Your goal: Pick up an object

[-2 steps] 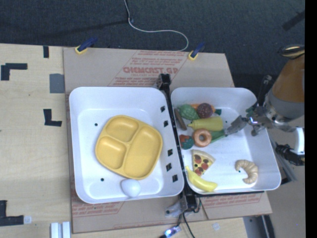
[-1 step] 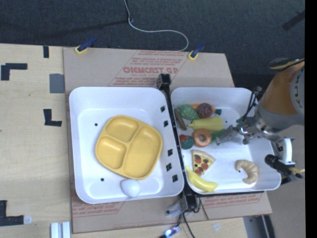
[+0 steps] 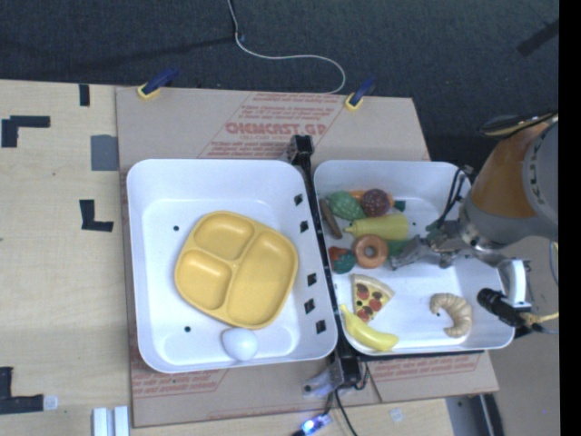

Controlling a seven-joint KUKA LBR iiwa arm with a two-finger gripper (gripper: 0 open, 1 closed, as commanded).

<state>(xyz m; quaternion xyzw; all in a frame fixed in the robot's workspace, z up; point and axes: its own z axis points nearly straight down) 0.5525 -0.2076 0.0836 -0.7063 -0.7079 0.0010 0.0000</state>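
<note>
Down at 6 o'clock, a white egg [image 3: 241, 343] sits in the left bin [image 3: 150, 243] just below a yellow tray [image 3: 236, 269], and a banana [image 3: 368, 334] lies in the right bin [image 3: 413, 171] next to a pizza slice [image 3: 370, 296]. Over at 3 o'clock, the gripper [image 3: 399, 254] reaches in low, right beside a donut [image 3: 370, 252], with a croissant [image 3: 452, 312] toward 5 o'clock. I cannot tell if it is spread or pinching anything.

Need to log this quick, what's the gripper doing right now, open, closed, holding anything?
Gripper: down in the right bin beside the donut; open or closed cannot be told.
</note>
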